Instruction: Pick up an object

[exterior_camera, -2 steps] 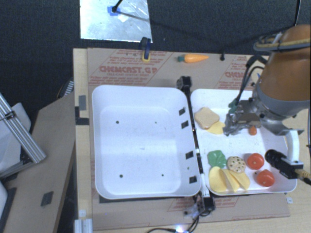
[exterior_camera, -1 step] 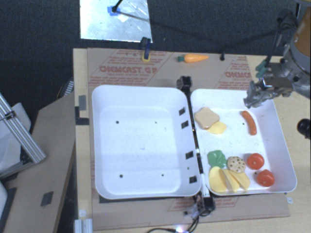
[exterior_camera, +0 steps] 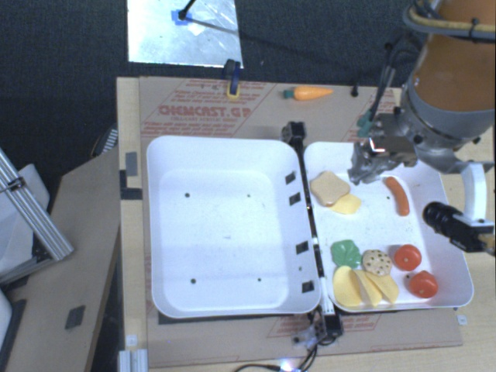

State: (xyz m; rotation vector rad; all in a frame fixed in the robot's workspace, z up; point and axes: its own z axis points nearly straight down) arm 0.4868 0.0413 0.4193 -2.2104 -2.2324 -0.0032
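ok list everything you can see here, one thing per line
bread slice: 1, tan, right bin, upper left
cheese piece: 1, pale yellow, touching the bread's lower right edge
sausage: 1, orange-red, right bin, upper right
green leafy piece: 1, green, right bin, lower left
cookie: 1, tan with dark chips, right of the green piece
tomatoes: 2, red, right bin, lower right
yellow slices: a few, yellow, right bin, bottom edge
carrot: 1, orange, on the board beyond the bins
right bin: 1, white, holds all the food
left bin: 1, white
foil-like sheet: 1, silvery, top left
arm: 1, grey and orange, from the right
gripper: 1, dark metal, over the right bin's top edge, near the bread
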